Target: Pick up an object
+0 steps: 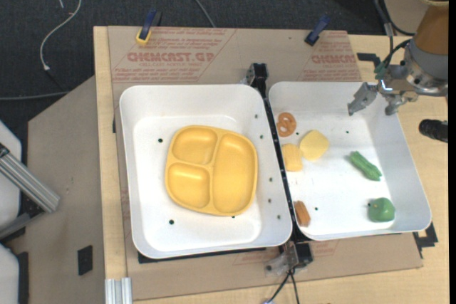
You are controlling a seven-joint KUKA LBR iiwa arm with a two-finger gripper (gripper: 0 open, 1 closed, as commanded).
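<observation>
Gripper (373,97) above right bin (406,153) far edge, fingers spread, nothing between them. Nearest target: green pickle (365,165), mid-bin, below gripper toward near rim, long axis diagonal. Green pepper (381,209) farther, at near right corner.

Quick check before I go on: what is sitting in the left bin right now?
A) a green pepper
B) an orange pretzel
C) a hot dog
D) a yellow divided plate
D: the yellow divided plate lies alone in the left bin, while the small food pieces, such as the pretzel and green pepper, are in the right bin.
</observation>
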